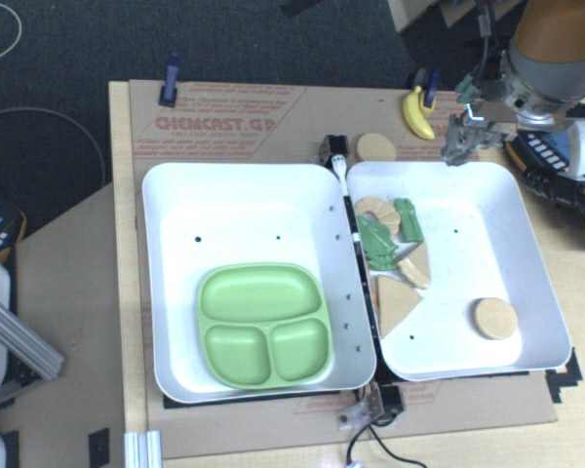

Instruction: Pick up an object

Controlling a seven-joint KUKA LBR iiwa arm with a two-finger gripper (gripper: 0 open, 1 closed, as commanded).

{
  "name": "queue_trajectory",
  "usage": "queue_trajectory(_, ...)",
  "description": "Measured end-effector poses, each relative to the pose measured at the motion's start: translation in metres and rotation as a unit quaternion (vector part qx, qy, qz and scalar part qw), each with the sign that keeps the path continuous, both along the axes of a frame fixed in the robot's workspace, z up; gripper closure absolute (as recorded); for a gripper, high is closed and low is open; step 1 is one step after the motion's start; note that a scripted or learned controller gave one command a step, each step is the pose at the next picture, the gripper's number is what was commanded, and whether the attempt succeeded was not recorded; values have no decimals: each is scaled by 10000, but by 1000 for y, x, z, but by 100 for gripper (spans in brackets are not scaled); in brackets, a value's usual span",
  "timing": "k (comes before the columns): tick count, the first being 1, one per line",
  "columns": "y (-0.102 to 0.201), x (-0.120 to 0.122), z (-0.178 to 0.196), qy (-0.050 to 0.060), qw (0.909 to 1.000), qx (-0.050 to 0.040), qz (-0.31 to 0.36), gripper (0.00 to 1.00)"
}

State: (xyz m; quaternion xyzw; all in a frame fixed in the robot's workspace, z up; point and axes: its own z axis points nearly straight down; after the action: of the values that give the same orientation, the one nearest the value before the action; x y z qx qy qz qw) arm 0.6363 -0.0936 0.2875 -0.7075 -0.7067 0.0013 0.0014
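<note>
I saw two white bins, left [166,261] and right [526,252], of smooth plastic with a soft sheen, resting on a matt brown cardboard sheet [224,115] printed in faded red. In the left bin lay a pale green divided tray [263,322] of smooth, slightly glossy plastic. The right bin held a matt, wood-looking tan disc [493,318], the banana [419,115] beyond looked like glossy yellow plastic, and the gripper [463,139] looked like dull grey metal.
</note>
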Motion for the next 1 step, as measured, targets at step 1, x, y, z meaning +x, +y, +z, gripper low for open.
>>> queue_trajectory(1, 25, -80, 35, -6, 10000, 10, 11, 100)
